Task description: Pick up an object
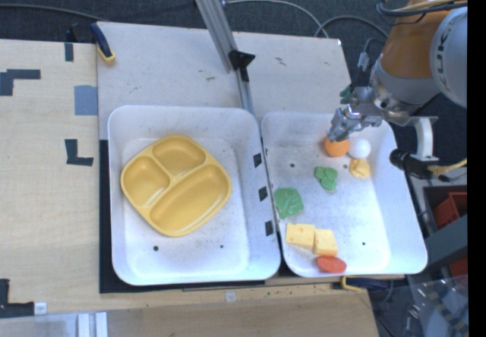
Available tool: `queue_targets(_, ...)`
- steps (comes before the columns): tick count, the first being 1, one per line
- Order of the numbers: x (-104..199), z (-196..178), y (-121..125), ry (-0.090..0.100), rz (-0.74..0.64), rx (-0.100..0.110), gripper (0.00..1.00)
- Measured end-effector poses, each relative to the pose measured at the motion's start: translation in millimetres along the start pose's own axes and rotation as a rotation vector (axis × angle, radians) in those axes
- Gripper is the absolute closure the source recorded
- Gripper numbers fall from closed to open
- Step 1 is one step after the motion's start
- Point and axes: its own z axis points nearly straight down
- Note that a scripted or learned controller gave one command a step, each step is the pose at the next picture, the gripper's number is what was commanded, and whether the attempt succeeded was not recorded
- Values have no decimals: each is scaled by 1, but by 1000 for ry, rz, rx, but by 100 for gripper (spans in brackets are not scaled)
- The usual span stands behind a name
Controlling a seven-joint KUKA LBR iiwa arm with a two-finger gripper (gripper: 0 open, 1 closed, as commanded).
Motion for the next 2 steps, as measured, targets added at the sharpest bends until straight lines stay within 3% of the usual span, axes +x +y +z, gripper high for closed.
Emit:
queue_targets(1,7,46,-16,-2,7,2,100)
queue_targets(2,4,58,68,-3,3,-6,100)
